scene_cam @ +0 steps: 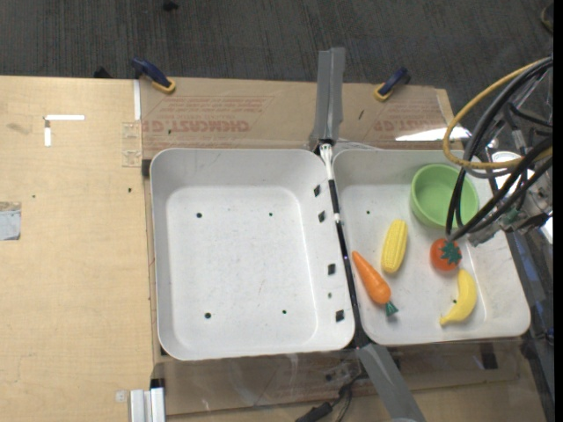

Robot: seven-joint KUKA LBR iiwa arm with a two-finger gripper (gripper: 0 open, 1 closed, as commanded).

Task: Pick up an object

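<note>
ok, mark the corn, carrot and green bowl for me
corn (395, 245), camera view, middle of the cob
carrot (370, 277), camera view, middle of the orange body
green bowl (433, 202), camera view, inner floor

Robotics lab test station: plywood surface (70, 236), two white bins (167, 262) butted together, cardboard sheet (229, 117) held by spring clamps (154, 76), bundled cables (493, 148), dark carpet floor (220, 16).

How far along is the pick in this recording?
Nothing looks picked yet. The green bowl, corn cob, carrot, tomato and banana all lie in the right bin. The arm's cables hang over the bowl. Grasping and lifting remain.
</note>
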